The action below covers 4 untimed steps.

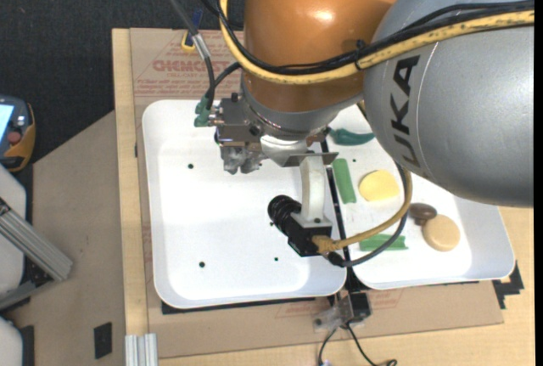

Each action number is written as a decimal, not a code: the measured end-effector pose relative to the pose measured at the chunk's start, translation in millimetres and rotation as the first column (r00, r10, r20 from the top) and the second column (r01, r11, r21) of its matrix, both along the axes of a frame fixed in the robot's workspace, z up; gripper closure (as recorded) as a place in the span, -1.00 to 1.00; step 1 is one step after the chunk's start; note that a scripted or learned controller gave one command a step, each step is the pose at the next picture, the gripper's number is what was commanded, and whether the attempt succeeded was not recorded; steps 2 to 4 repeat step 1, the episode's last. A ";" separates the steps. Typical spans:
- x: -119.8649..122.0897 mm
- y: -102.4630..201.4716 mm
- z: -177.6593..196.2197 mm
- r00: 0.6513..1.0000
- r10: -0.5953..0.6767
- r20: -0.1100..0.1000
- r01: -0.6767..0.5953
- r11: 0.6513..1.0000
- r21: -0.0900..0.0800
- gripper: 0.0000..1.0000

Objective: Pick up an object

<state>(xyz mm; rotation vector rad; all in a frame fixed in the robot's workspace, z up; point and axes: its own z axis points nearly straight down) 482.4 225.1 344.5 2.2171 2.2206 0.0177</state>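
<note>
Just right of the divider [339, 211] between the two bins, your likeliest target is the yellow disc [378, 186], probably light, stiff and smooth, so pinch its rim. Beside it lie a green stick [344, 180] and tan puck [441, 233]. You cannot tell the gripper's [240, 159] state.

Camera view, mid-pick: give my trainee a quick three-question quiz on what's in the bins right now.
1. True or false: the yellow round piece lies in the right bin.
2. Which bin does the arm's wrist hang over? A) left bin B) right bin C) the cardboard beside the bins
3. Fill in: the tan disc lies just beside a small ____ piece.

Key: 1 true; 2 A; 3 brown.
</note>
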 end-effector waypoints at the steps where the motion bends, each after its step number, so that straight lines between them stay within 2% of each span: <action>1: 28.7 -42.2 113.4 1.000 -0.007 0.005 0.007 1.000 -0.001 1.00; 4: 28.7 -42.2 113.4 1.000 -0.007 0.005 0.007 1.000 -0.001 1.00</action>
